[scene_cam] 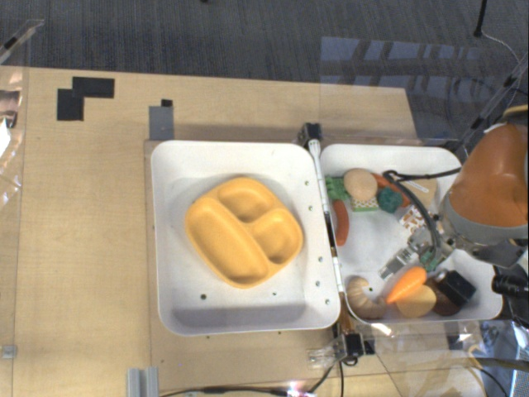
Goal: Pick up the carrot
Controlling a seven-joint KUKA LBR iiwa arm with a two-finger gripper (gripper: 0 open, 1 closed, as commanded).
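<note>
The carrot (405, 286) is a short orange cone lying in the right bin (368, 246) near its front edge, its tip pointing to the lower left. My gripper (412, 263) hangs directly over the carrot's thick end, very close to it or touching it. The grey arm with its orange band (494, 184) reaches in from the right and hides the bin's far right side. From this angle I cannot make out whether the carrot sits between the gripper's tips.
Crowded against the carrot are a tan lump (418, 303), a dark block (455, 289) and a brown mushroom-like piece (360, 291). A red sausage (340, 222), a beige ball (360, 184) and green pieces (337, 192) lie at the back left. A yellow divided plate (244, 230) sits in the left bin (169, 246).
</note>
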